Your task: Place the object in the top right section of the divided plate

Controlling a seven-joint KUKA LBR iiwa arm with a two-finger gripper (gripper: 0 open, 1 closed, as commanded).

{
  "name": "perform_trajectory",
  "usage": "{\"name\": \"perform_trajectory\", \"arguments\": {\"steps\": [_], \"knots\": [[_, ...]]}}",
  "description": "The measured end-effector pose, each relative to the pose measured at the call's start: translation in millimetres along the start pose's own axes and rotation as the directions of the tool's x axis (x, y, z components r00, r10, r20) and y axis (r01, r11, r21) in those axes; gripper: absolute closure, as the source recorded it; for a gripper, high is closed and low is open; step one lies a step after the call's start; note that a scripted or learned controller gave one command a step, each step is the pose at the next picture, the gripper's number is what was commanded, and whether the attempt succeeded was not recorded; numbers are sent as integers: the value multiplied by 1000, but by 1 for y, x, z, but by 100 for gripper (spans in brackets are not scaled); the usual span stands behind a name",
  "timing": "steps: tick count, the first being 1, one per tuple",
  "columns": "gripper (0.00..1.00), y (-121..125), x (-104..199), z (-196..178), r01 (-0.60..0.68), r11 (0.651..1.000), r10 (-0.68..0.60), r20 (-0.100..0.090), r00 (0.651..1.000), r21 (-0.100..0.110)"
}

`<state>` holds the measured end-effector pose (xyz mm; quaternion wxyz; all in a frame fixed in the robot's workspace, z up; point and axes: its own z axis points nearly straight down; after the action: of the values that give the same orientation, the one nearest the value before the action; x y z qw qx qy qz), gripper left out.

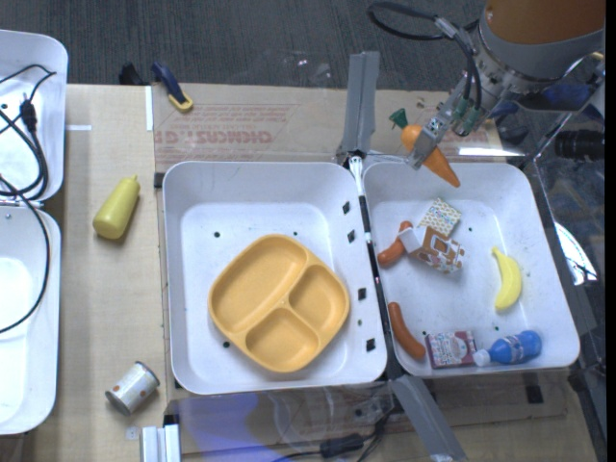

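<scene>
- The claw point(431, 141) hangs above the right bin's far edge, closed on a toy carrot point(435, 159) whose tip points down-right.
- The yellow divided plate point(279, 302) lies down-left in the left bin point(188, 258); its top right section point(318, 301) faces the bins' shared wall.

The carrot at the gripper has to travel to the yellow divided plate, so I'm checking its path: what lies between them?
In the camera view, between the carrot and the divided plate stand only the bins' adjoining rims.

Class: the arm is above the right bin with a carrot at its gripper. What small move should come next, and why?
Probably carry the carrot left toward the yellow divided plate in the left bin. The gripper seems to hold it raised over the right bin's far edge.
</scene>
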<state>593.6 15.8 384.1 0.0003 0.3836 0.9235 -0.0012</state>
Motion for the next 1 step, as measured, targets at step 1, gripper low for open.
{"name": "perform_trajectory", "arguments": {"steps": [1], "knots": [[100,-6,34,-4,79,997,-79,-2,997,1]]}}
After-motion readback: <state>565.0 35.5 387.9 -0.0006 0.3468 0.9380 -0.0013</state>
